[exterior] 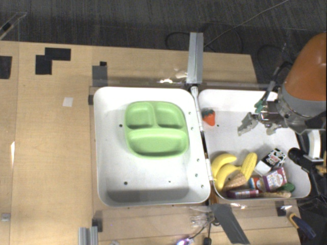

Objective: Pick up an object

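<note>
Arm in from right, pincer (259, 124) spread and empty over right white bin (230, 102); yellow plastic bananas (224, 166) below it, small orange-red toy (209, 118) left.

Both bins, left bin (107, 177) and right bin (230, 103), smooth white plastic with soft sheen; green divided tray (155, 128) matt plastic; desk (46, 152) pale wood-look, matt; divider post (195, 60) brushed grey metal; bananas (225, 166) smooth, slightly glossy; floor (127, 9) dark, rough carpet weave.

Two bins (110, 188), one green tray (155, 128)
</note>
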